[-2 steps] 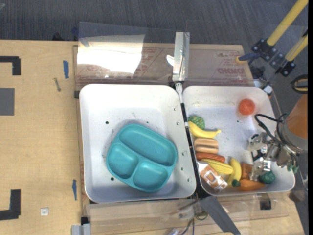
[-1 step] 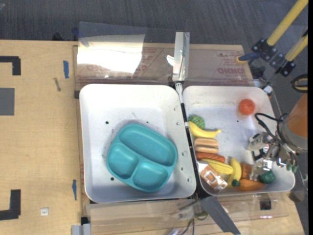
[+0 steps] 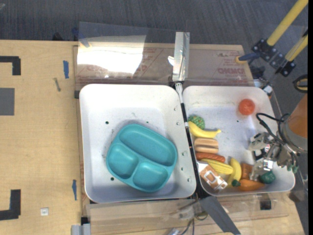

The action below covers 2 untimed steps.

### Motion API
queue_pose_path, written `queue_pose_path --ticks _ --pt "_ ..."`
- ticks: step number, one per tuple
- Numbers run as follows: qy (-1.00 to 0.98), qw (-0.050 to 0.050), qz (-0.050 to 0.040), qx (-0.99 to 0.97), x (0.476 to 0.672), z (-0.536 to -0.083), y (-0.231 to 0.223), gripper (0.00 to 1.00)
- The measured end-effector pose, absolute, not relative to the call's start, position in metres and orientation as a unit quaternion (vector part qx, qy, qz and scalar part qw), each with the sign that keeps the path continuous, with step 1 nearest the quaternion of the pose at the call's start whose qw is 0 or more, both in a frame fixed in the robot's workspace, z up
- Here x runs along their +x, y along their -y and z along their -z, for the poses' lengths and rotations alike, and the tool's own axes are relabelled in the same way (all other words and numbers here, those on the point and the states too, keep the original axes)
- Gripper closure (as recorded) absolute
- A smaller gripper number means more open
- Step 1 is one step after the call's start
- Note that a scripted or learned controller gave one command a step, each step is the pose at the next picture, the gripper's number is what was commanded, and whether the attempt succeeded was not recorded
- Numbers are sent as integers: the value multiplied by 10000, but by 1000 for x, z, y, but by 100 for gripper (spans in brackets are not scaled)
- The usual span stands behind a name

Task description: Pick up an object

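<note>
Hovering end effector point(image 3: 266, 156) | glossy carrot point(image 3: 250, 183) | fingers seemingly blurred

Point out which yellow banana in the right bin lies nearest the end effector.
The banana at the bin's front, beside the carrot, is nearest the end effector. The other banana lies against the bin's left wall, by the hot dog.

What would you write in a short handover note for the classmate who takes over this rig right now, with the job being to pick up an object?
Gripper: low over the right bin, near its right wall, by the carrot; grip state unclear.
Things: toy food along the right bin's left and front sides, including a banana and hot dog; an orange ball sits apart at the back. The teal divided plate lies in the left bin.
Done: nothing visibly lifted.
Left: grasp one item and raise it.
</note>
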<state>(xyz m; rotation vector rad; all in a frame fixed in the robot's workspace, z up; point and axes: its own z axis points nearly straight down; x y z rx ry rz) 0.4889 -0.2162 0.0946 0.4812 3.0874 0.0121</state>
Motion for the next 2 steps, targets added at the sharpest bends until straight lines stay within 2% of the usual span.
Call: queue_pose_path --ticks 1,2 --pt "-9846 39 -50 1749 492 -94 215 0" --pt "-9838 97 -29 1789 489 -95 214 0"
